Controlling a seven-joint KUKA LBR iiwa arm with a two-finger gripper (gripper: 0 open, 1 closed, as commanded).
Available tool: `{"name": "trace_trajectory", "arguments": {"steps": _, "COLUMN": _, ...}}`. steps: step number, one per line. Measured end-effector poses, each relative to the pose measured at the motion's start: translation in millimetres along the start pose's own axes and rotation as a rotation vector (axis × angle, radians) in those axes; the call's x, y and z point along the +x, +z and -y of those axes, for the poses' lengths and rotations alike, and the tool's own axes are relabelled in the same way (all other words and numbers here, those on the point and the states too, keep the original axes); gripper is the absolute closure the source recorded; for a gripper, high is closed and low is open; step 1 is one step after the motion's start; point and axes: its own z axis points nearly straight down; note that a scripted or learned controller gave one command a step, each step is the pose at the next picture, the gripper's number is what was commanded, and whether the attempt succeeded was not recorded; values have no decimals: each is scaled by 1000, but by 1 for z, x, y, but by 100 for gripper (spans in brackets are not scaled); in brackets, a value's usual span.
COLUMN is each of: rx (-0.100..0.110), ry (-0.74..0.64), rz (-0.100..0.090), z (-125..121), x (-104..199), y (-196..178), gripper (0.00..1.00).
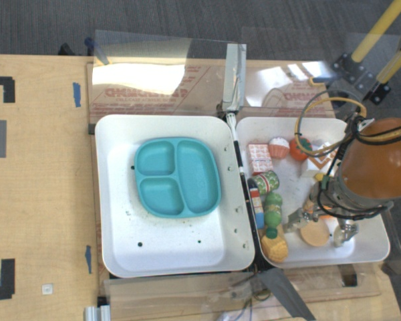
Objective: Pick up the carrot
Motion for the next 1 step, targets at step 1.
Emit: {"name": "trace_trajectory", "arguments": {"steps": 1, "rx": -1, "ry": 331, "rz": 1, "z": 8, "x": -25, "y": 0, "gripper": 0}}
